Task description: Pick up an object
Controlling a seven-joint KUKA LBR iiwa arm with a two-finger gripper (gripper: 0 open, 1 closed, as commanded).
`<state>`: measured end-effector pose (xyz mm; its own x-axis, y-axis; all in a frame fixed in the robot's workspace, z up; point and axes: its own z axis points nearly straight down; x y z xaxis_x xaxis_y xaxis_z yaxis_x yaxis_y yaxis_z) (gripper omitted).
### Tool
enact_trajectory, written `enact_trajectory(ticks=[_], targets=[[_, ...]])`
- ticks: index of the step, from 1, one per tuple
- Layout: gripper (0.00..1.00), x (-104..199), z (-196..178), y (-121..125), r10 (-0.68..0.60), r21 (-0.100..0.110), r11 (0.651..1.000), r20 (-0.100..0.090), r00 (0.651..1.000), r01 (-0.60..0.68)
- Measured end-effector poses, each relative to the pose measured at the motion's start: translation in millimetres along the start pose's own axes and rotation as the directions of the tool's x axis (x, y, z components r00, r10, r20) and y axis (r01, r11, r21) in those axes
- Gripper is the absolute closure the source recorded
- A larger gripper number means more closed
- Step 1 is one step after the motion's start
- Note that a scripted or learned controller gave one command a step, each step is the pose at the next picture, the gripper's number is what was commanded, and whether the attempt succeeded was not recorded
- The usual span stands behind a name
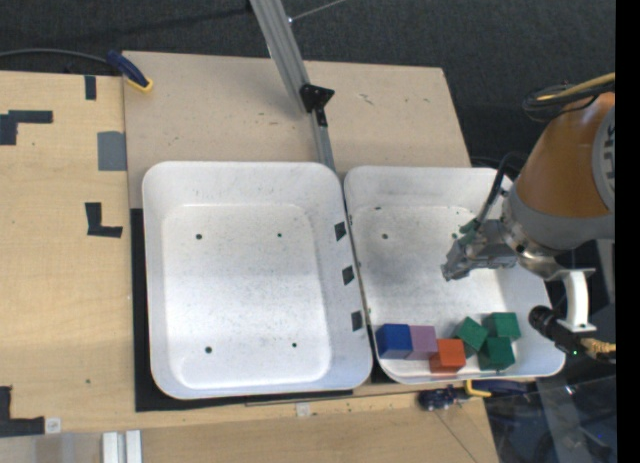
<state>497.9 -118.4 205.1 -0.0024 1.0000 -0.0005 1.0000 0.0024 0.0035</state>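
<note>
Several small blocks lie along the front edge of the right bin (400,201): a blue block (394,339), a pale purple block (423,340), an orange block (449,353) and three green blocks (490,339) clustered at the front right. My gripper (459,257) hangs over the middle right of this bin, behind the blocks and apart from them. Nothing shows between its fingers.
The left bin (160,251) stands beside the right one. A slanted metal pole (285,41) runs from the top down to the gap between the bins. A blue and yellow tool (130,69) lies on the bench at the back left.
</note>
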Motion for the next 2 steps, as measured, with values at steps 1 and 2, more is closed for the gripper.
enact_trajectory(ticks=[1, 2], targets=[[1.00, 0.2, -38.7, 1.1, 0.001, 0.001, 1.000, 0.001, 1.000, -0.001], [1.00, 38.9, -32.7, 24.1, -0.003, 0.005, 1.000, -0.001, 1.000, 0.003]])
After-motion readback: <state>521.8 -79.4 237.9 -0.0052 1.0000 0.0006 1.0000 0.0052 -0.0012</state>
